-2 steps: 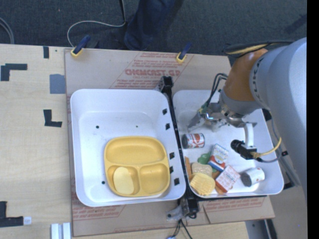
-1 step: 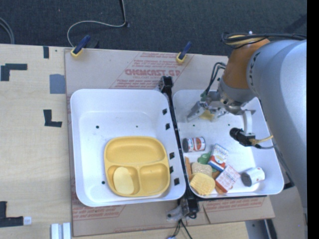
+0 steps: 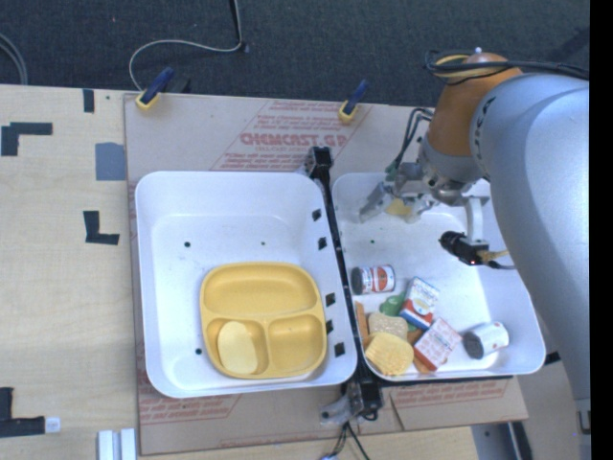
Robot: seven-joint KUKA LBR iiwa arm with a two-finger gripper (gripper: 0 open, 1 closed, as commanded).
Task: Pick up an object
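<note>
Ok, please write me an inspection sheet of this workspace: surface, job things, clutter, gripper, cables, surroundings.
Surface: brown cardboard sheet on a pale wooden bench, bearing two shallow white bins, left bin and right bin.
Job's things: in the right bin, small red-labelled can, yellow ridged block, red-and-white packet, white cylinder, all at its near end.
Clutter: yellow divided plastic tray in the left bin.
Gripper: two-finger gripper over the right bin's far end; finger state cannot be told.
Cables: black cable on the dark floor behind.
Surroundings: two blue-and-yellow clamps, and.
</note>
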